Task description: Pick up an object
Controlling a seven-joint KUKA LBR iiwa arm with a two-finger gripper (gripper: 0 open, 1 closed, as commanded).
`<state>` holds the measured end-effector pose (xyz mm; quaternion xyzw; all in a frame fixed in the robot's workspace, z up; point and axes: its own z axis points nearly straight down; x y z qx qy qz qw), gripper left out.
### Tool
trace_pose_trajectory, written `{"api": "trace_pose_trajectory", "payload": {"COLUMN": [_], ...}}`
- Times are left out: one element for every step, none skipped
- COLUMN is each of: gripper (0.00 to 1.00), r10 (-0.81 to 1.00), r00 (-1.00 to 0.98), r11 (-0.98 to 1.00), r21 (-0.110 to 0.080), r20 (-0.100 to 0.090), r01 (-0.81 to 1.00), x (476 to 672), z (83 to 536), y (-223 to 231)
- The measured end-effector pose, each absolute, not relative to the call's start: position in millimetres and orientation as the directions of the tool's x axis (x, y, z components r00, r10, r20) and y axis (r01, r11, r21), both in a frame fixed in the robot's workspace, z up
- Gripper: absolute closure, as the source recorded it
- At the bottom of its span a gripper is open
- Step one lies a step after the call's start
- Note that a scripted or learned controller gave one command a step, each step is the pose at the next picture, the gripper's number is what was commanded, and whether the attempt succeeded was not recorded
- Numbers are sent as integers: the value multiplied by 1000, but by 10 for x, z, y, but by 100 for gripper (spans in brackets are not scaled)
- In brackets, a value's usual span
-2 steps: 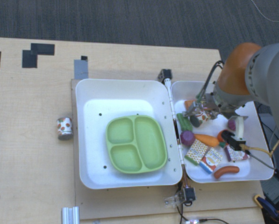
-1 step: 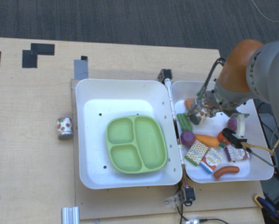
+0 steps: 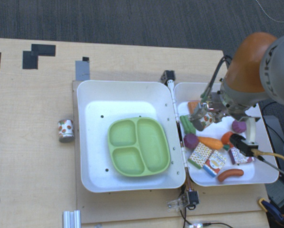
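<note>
Grey two-finger gripper (image 3: 204, 117) low over right white bin (image 3: 268, 177), among toy food near orange plastic carrot (image 3: 210, 142). Finger state: cannot tell. Green three-compartment plate (image 3: 138, 147) in left white bin (image 3: 87, 127).

cam: single, fixed overhead | slanted down | both bins (image 3: 83, 141) framed | arm enters right

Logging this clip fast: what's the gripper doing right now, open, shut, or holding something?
Gripper: cannot be told. It sits low over the right bin, above the toy food, near a green piece.
</note>
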<state>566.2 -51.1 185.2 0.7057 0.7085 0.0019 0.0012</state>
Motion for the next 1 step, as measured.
{"api": "trace_pose_trajectory", "payload": {"gripper": [100], "r10": [1000], "r00": [-4], "r11": [4], "r21": [2], "r20": [1], "r01": [1000], "x": [4898], "z": [2109], "y": [-41]}}
